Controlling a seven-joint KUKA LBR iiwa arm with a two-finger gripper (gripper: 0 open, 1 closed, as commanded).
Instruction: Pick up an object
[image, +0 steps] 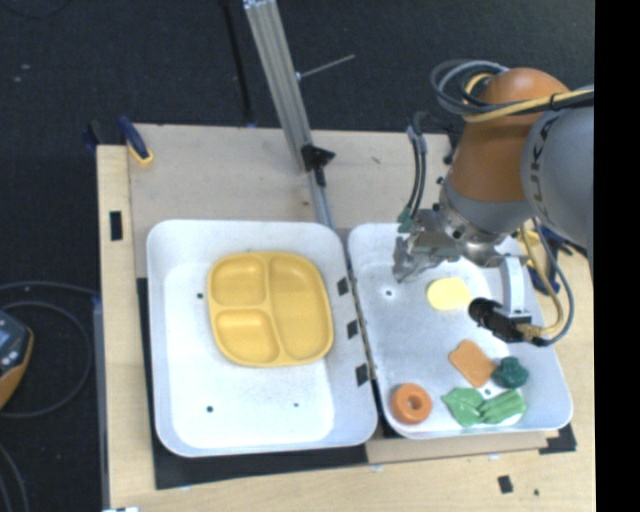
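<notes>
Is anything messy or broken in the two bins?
Nothing looks broken or spilled. The yellow divided plastic plate lies flat in the left white bin, slightly askew, and small toy foods cluster in the right white bin.

Yellow divided plate (270, 307) in left bin (180, 420)

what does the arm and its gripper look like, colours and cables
The arm is a thick grey tube with a rounded orange band above the wrist. Dark cables loop over the top and down its sides. The gripper is a small grey metal piece.
</notes>
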